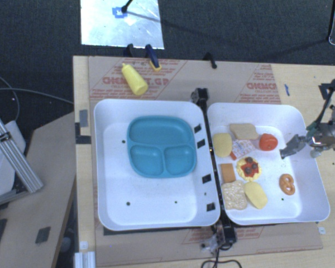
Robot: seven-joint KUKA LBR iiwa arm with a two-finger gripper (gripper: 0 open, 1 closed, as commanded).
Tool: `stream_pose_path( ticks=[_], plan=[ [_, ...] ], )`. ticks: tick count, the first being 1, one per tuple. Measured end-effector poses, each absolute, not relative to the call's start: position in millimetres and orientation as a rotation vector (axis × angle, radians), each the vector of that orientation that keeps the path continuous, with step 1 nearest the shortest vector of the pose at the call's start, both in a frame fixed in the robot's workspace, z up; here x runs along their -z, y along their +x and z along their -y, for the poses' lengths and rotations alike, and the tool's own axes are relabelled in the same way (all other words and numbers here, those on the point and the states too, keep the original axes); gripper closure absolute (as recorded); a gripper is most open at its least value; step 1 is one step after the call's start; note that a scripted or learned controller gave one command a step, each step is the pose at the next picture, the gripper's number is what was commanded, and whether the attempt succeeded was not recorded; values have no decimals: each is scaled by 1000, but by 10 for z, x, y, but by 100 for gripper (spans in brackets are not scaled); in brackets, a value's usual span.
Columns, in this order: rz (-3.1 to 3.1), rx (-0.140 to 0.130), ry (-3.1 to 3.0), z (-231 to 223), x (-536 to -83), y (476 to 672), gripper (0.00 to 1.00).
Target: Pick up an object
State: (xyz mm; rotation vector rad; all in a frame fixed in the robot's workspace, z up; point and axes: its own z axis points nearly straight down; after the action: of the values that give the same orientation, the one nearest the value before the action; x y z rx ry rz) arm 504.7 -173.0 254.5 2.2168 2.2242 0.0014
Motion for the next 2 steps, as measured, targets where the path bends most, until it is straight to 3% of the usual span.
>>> stream_pose_path(
  ticks=[1, 2],
  plan=[
    [-2237, 2, 2217, 1078, -1646, 4855, 0],
    [-2231, -7, 2206, 498, -1855, 5349, 0]
  ],
)
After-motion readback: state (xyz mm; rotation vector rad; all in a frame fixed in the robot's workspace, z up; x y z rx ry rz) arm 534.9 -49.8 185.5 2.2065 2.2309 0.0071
